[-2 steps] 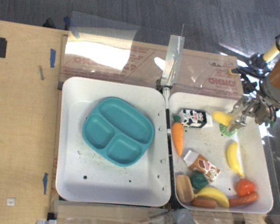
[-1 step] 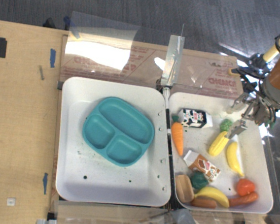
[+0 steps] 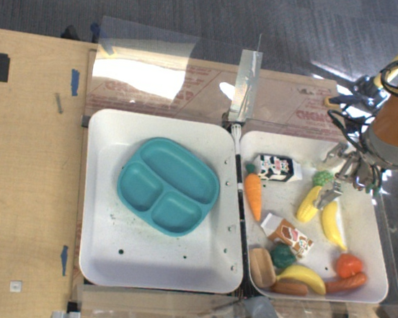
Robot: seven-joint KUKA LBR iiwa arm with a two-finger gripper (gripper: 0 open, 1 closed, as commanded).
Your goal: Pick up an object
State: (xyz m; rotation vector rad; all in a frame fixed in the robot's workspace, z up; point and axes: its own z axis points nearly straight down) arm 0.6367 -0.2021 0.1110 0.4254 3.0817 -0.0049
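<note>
My gripper (image 3: 350, 173) hangs over the far right part of the right bin (image 3: 383, 248), below the orange band of the arm. It is just above a green broccoli (image 3: 322, 178), a yellow corn cob (image 3: 309, 204) and a yellow banana (image 3: 334, 223). I see nothing held in it. Further left in the same bin lie an orange carrot (image 3: 253, 195) and a black-and-white cow-print carton (image 3: 274, 167).
The right bin's near end holds a small juice box (image 3: 292, 237), a dark green piece (image 3: 282, 257), a bread slice (image 3: 260, 266), a second banana (image 3: 303, 277), a tomato (image 3: 348, 265) and a sausage (image 3: 346, 283). A teal divided plate (image 3: 169, 186) lies in the left bin (image 3: 94, 235).
</note>
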